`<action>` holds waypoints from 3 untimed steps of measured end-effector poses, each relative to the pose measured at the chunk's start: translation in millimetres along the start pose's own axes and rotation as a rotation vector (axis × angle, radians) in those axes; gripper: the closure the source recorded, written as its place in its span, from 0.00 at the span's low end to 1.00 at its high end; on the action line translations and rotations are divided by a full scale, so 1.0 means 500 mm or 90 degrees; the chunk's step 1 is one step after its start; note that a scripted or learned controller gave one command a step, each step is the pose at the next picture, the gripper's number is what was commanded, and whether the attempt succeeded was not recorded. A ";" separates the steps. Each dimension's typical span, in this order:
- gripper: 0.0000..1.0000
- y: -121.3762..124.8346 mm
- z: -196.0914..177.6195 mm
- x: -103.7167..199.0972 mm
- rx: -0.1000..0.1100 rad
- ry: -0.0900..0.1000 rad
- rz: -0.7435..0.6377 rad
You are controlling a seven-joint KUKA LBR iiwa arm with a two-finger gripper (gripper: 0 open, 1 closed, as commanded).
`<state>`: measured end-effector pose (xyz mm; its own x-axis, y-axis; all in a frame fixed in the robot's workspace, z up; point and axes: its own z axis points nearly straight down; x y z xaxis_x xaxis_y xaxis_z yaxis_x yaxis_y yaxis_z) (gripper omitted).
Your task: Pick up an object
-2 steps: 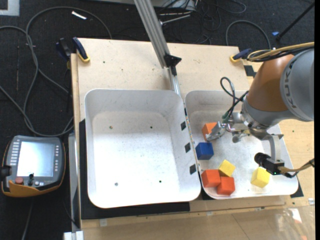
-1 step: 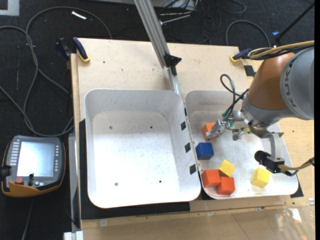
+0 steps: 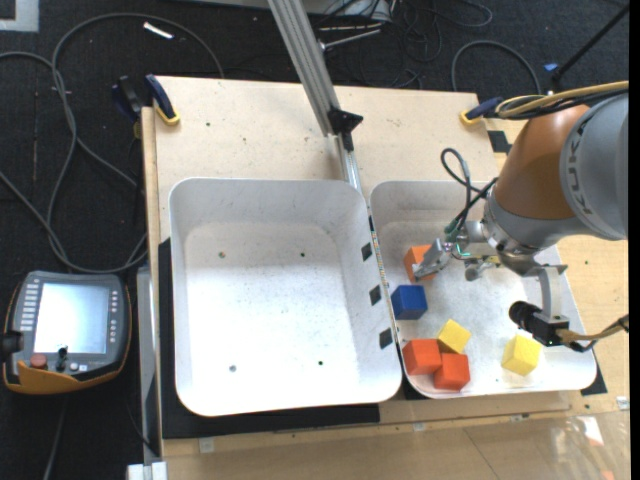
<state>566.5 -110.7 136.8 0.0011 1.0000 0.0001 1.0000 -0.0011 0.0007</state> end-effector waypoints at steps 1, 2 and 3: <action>0.00 0.000 0.000 0.000 0.000 0.000 0.000; 0.00 0.013 0.087 -0.030 0.002 0.000 0.000; 0.00 0.014 0.083 -0.029 0.001 0.000 0.000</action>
<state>573.4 -125.3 95.3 0.0012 1.0000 0.0000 1.0000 -0.0012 -0.0002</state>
